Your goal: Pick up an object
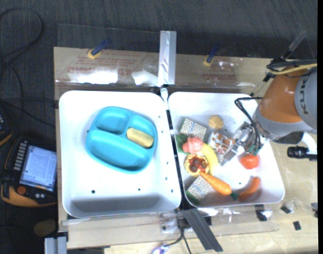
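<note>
Two shallow white bins sit side by side on the bench. The left bin (76,194) holds a blue tray (116,139) with moulded compartments; its surface is smooth and glossy. A yellow oblong piece (140,137) lies in the tray's upper right compartment.

The right bin (275,187) holds a cluster of small toy foods:
- a tomato (249,161), round, red, glossy, at the right of the cluster;
- a carrot (218,184), tapered, orange, lying at a slant near the bin's front;
- a sausage (249,188), curved, orange-red, at the front right;
- a banana (209,155), yellow, curved, at the centre;
- a pink piece (192,145), just left of the banana;
- a tan lump (215,122), rounded, near the back;
- two checked wedges, one at the back left (193,127) and one at the front left (199,187);
- a brown patterned block (219,141), between the banana and the gripper.

The gripper (240,144) is low over the right bin, metallic, below the arm's orange band (277,102). Nothing is seen held; whether the fingers stand wide or narrow cannot be told. The tomato lies just beside the gripper, on its lower right. The brown block lies just beside it, on its left; contact cannot be told.
</note>
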